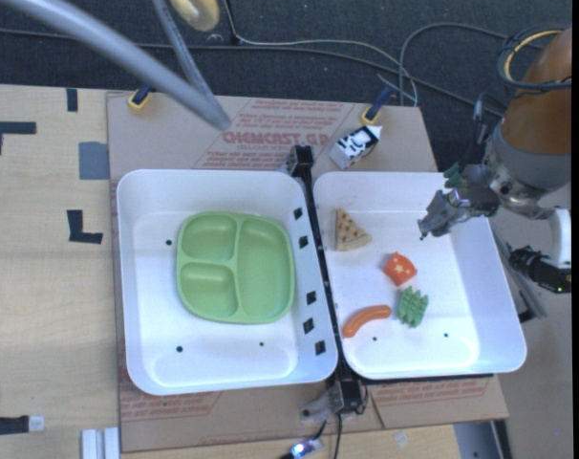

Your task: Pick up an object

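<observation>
Overhead, two white bins sit side by side on the bench. The left bin (pixel 137 285) carries a green divided plate (pixel 236 266). The right bin (pixel 481 285) carries four small toy foods: a tan wedge like a pizza slice (pixel 350 229) at the far left, a red piece (pixel 400 269) near the middle, a green bumpy piece (pixel 413 307) just nearer than it, and an orange sausage (pixel 366 318) to the left of the green one.

The gripper (pixel 435 220) hangs over the far right part of the right bin, well apart from the red piece and carrying nothing — whether it is spread or closed I cannot tell at this size.

Judging by looks, all four are light, stiff plastic and probably slick. The red piece is closest; a grip across its narrow sides seems best. The sausage would likely roll, so it should be taken across its middle — not its ends.
</observation>
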You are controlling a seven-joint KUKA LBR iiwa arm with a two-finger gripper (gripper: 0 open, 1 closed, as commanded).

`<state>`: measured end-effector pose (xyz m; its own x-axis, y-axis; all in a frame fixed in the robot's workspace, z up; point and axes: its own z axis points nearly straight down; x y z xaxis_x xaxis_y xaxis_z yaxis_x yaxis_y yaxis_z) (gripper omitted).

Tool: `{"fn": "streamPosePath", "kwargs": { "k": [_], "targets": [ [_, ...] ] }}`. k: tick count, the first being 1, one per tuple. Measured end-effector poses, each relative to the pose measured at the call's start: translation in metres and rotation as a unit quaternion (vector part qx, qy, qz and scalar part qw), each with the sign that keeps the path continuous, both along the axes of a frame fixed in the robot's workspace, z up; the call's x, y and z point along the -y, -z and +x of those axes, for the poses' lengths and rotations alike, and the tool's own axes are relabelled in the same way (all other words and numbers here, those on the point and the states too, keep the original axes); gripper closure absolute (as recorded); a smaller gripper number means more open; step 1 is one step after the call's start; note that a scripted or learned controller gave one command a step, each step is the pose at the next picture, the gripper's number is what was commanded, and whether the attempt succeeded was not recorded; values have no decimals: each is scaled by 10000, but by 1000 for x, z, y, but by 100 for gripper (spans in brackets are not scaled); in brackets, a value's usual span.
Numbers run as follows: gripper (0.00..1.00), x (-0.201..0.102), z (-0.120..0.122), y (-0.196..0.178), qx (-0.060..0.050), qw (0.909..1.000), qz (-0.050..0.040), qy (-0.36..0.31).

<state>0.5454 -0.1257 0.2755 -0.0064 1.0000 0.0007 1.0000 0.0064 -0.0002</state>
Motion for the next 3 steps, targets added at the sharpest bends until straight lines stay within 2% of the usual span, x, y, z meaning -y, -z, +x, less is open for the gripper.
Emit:
{"fn": "streamPosePath", "kwargs": {
  "k": [1, 3],
  "targets": [
    [100, -41, 23, 14, -9, 10000, -1, 6],
    [100, -131, 56, 15, 0, 10000, -3, 6]
  ]
}}
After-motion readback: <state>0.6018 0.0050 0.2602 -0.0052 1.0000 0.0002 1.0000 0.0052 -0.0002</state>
